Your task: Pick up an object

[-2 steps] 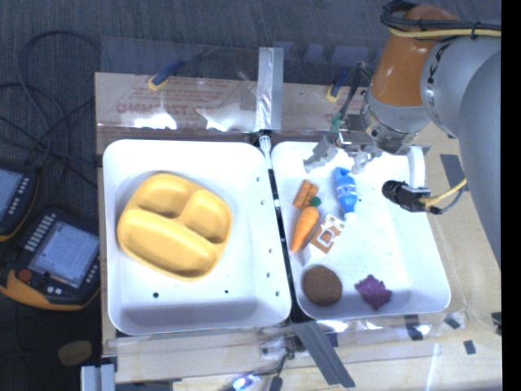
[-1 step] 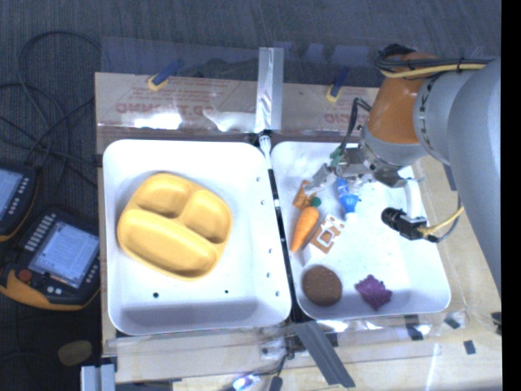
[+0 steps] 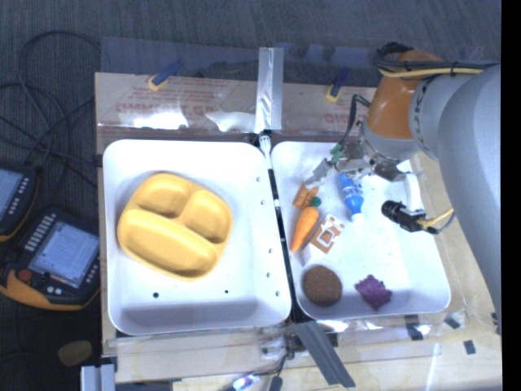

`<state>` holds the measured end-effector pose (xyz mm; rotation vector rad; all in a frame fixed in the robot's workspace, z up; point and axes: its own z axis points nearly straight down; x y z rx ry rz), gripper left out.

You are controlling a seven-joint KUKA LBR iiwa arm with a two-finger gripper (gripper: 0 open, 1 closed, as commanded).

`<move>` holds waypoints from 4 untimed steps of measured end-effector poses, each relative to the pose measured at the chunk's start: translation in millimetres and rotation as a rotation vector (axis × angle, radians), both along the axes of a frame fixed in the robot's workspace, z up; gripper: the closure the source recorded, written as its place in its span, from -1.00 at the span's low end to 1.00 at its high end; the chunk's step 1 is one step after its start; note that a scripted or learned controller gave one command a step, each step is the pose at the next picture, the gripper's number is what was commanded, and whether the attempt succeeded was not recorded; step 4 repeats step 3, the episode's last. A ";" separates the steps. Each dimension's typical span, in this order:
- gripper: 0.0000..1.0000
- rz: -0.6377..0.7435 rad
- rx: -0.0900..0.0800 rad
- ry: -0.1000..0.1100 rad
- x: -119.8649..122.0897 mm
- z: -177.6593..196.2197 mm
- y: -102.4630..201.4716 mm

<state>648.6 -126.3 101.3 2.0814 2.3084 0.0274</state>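
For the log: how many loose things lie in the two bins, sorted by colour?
Yellow: 1, the yellow lump
Orange: 2, the carrot and a smaller orange piece
Blue: 1, the blue bottle
Brown: 1, the brown disc
Purple: 1, the purple lump
White and orange: 1, the small card
Total: 7

Left bin (image 3: 115,312): yellow loaf (image 3: 172,222) fills the middle; bare floor at 5 to 7 o'clock.
Right bin (image 3: 442,287): bare from centre to 4 o'clock.
Right bin, 9 o'clock: carrot (image 3: 304,225), card (image 3: 330,233), perhaps touching.
Right bin, 6 to 7 o'clock: purple lump (image 3: 374,292), brown disc (image 3: 322,285).
Right bin, 12 o'clock: blue bottle (image 3: 352,195), gripper (image 3: 352,168) above.
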 end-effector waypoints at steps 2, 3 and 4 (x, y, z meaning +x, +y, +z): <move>1.00 -0.085 0.010 0.038 -20.9 81.9 43.3; 1.00 -0.230 0.010 0.037 7.9 149.5 85.1; 1.00 -0.230 0.010 0.037 7.9 149.5 85.1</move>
